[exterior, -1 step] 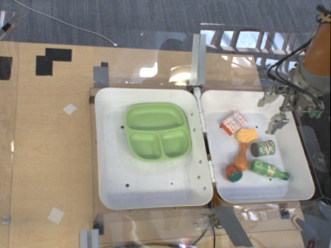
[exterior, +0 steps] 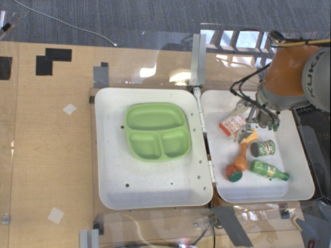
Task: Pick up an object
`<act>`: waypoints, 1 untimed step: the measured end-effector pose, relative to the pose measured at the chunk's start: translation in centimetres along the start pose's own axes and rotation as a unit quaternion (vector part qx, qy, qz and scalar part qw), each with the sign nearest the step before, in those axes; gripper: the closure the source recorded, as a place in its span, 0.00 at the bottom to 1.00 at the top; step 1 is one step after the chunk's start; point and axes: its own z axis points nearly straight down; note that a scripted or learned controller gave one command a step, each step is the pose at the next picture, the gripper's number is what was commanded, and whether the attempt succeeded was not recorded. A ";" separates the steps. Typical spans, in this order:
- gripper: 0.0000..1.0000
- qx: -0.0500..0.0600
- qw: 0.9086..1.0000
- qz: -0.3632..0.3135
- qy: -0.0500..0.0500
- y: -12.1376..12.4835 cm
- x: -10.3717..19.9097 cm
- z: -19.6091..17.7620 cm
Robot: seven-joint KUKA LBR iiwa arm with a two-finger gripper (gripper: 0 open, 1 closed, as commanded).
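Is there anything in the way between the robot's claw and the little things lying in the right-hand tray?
Nothing visible blocks it. The gripper hangs over the right bin, right above the red-and-white packet and the orange carrot toy. The small green can and green bottle lie close beside them, uncovered.

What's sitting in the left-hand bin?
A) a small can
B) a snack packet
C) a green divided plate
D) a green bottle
C: the green divided plate lies alone in the left bin, while the bottle, can and packet lie in the right bin.
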 end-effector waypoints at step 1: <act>0.00 0.000 0.987 0.161 0.007 3.9 -1.8 1.6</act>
